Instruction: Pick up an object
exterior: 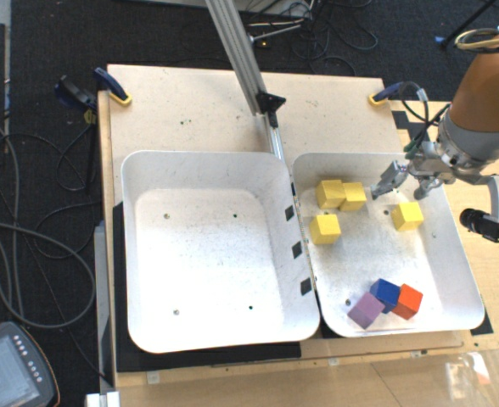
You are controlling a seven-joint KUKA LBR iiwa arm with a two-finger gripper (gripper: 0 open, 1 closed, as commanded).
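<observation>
Gripper (pixel 406 183) hovers over right bin (pixel 453 257), fingers spread open, nothing between them. Yellow block (pixel 407 215) lies just below it. Three more yellow blocks (pixel 341 195) sit left; purple, blue, orange blocks (pixel 388 300) cluster near front.

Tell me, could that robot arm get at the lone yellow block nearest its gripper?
Probably yes. The gripper hangs just above and beside the lone yellow block in the right white bin, and nothing lies over the block; the other yellow blocks sit apart to its left.
</observation>
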